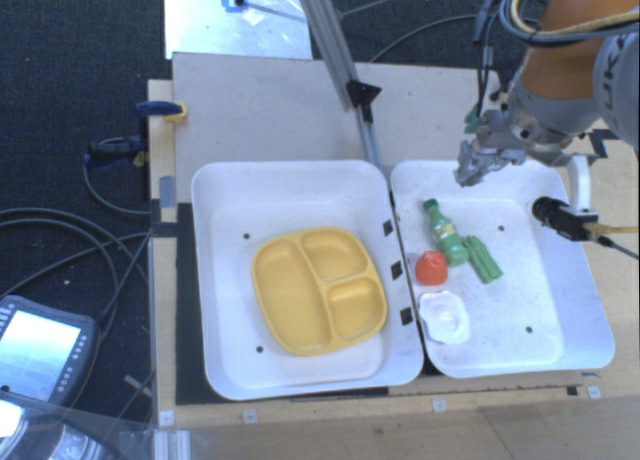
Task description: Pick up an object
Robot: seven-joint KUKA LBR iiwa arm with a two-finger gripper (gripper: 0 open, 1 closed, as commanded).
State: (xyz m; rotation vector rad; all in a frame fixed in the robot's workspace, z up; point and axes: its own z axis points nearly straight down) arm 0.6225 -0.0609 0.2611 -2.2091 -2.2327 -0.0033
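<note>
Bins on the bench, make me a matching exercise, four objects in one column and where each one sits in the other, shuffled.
Things:
1. yellow divided tray
2. green bottle
3. white cup
4. gripper

Places:
A. above the right bin's far edge
B. right bin, nearest the front
C. left bin
D. right bin, just behind the orange piece

Pairs: 1-C, 2-D, 3-B, 4-A

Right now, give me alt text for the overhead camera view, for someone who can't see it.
A grey and orange robot arm holds its claw above the far edge of the right bin, which contains a green bottle, a green piece, an orange-red piece and a white piece. The left bin holds a yellow divided plate.
</note>
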